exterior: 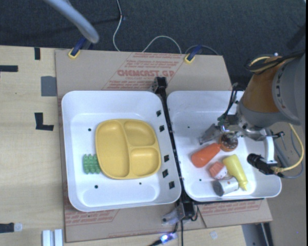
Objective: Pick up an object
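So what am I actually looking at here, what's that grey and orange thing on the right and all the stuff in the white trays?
That is a robot arm, filmed by one camera fixed above the bench and looking down at a slant. Its tool hangs over the right bin, just above an orange carrot-shaped toy. Beside that toy lie a yellow bottle-shaped toy and a small grey cylinder. The left bin holds a yellow divided plate and a green studded piece. Nothing visibly sits in the tool.

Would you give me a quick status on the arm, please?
Gripper low in right bin, nothing visibly held. Orange carrot-like toy just beneath. Yellow bottle and grey piece crowd close.
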Controlling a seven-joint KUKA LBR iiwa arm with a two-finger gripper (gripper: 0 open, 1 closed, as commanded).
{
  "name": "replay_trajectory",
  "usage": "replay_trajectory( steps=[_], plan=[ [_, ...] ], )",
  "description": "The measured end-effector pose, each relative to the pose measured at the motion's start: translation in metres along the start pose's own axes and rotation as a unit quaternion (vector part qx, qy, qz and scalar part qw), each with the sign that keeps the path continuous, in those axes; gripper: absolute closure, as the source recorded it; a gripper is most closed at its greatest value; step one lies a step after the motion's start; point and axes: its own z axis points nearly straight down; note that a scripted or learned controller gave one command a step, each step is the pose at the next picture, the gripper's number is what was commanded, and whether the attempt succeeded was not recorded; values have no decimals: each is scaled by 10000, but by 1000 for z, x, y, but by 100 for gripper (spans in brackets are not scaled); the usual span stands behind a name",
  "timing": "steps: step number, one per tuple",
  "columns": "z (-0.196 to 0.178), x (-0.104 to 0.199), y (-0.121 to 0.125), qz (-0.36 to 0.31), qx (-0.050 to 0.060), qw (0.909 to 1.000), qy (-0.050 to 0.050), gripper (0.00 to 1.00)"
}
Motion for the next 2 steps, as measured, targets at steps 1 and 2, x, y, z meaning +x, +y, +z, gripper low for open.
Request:
replay_trajectory(
  steps=[1,2],
  plan=[
    [15,0,2,-2,-50,10000,-13,0],
    [1,-4,5,0,-122,9999,-78,100]
  ],
)
